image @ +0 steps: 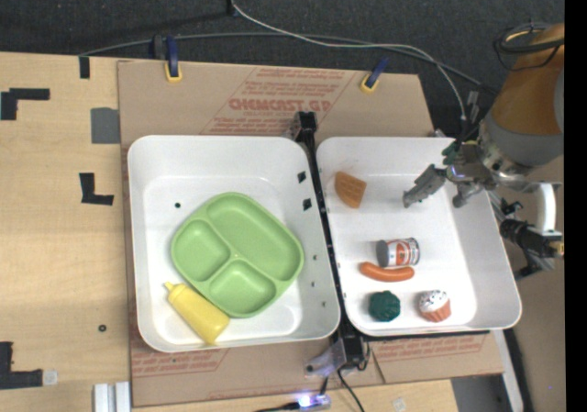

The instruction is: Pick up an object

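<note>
Gripper (442,184) hung open and empty at 2 o'clock of the small can (397,252), which looked light, rigid, slick; grip across its round sides.

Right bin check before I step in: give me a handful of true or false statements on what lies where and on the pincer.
1. The green plate lies in the left bin. True.
2. The yellow bottle rests in the right bin. False: it lies in the left bin, at the plate's near-left edge.
3. The can lies just above the sausage in the picture. True.
4. The pincer grips the orange block. False: the block lies apart, to its left in the picture, with nothing between the open fingers.
5. The cupcake sits left of the green round object. False: it sits to its right.
</note>
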`<state>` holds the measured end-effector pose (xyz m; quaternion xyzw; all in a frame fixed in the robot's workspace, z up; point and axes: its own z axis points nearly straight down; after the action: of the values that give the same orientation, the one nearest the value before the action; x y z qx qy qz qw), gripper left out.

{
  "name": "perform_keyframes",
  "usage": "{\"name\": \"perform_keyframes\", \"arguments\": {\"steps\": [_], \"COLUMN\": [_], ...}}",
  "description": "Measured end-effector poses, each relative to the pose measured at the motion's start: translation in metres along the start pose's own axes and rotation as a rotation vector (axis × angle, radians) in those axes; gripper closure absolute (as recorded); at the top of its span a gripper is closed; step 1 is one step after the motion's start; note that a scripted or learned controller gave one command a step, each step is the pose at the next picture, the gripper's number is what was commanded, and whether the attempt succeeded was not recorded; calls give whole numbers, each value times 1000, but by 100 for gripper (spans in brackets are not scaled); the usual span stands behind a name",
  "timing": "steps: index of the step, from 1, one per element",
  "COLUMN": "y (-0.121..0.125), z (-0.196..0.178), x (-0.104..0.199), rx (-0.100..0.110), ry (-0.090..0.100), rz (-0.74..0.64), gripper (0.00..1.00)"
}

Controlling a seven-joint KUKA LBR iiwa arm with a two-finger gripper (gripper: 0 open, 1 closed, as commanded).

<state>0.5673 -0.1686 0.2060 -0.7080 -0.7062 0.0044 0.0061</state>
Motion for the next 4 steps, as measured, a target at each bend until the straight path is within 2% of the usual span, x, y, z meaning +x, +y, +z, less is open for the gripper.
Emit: {"name": "perform_keyframes", "arguments": {"steps": [1,2,3,4], "y": [3,4,9,10], "z": [-7,36,97,121], "x": [0,0,-5,-4], "rx": [-13,-9,-9,-14], "ry": [-2,-3,-3,-4], "rz": [-4,-4,-3,-4], "gripper": [0,0,0,0]}}
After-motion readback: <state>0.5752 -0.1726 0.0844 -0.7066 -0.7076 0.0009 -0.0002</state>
